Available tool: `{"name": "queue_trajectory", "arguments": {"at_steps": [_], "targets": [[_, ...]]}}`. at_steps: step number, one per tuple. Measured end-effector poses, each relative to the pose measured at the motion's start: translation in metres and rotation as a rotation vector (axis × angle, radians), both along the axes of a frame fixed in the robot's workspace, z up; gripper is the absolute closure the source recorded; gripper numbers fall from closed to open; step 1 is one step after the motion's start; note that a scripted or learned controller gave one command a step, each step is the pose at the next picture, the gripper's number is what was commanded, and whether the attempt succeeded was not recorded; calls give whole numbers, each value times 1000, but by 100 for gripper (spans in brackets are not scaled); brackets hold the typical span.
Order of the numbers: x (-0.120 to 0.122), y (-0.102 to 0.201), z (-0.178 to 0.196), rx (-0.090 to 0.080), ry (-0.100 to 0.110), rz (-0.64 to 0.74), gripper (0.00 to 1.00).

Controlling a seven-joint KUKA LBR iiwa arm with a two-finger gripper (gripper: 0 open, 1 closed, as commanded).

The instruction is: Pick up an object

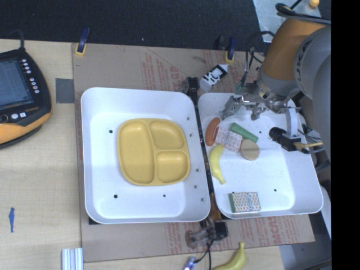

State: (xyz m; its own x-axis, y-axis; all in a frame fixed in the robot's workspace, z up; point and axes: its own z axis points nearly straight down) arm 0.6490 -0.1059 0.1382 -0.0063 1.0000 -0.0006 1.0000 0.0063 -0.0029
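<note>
A pale wooden bench (39, 179) runs under a sheet of brown cardboard (169, 66), clipped at its far edge by clamps (82, 40). Dark carpet (124, 7) lies beyond. A teach pendant (19, 97) sits at the left.

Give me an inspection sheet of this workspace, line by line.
Surface: cardboard-covered bench, two white bins; left bin, right bin.
Job's things: in the right bin, a hot dog, banana, green block, round tan disc, patterned box.
Clutter: yellow divided tray in the left bin; second banana on the bench's front edge.
End effector: over the right bin's back edge, holding nothing seen.
Cables: wires at the bins' front.
Surroundings: teach pendant at left.
</note>
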Motion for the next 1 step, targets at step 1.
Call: {"name": "queue_trajectory", "arguments": {"at_steps": [1], "targets": [[-47, -36, -40, 0, -7, -3, 0]]}}
